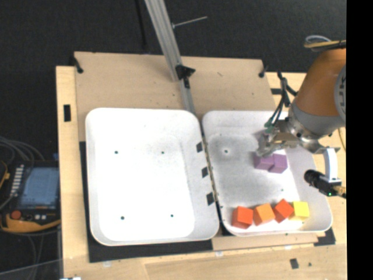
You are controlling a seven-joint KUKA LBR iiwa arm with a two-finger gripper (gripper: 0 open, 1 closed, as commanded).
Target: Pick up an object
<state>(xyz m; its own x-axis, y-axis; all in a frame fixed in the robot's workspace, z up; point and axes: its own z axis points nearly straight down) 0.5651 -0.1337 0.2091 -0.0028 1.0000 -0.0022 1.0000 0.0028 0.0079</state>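
A small purple block (271, 162) lies on the floor of the right-hand shallow white bin (233, 127), in the bin's right half and roughly midway between its far and near walls. Directly above it, at its upper left edge, sits the pincer (269, 146), a pale grey metal tool at the end of the grey arm with its orange band (319, 86), which reaches in from the right. The pincer's tip meets the top of the purple block, but whether its fingers are spread or closed, or have any grip on the block, I cannot tell from this angle.

Along the near wall of the same bin stands a row of four small blocks, touching or nearly so: a red-orange one (242, 216), an orange one (264, 213), a red one (284, 209) and a yellow one (301, 209).

The left-hand shallow white bin (145, 174) lies just beside the right one, their edges meeting. Both rest on the light wooden tabletop (128, 80). A slanted grey metal rail (165, 34) runs from the top toward the gap between the bins.
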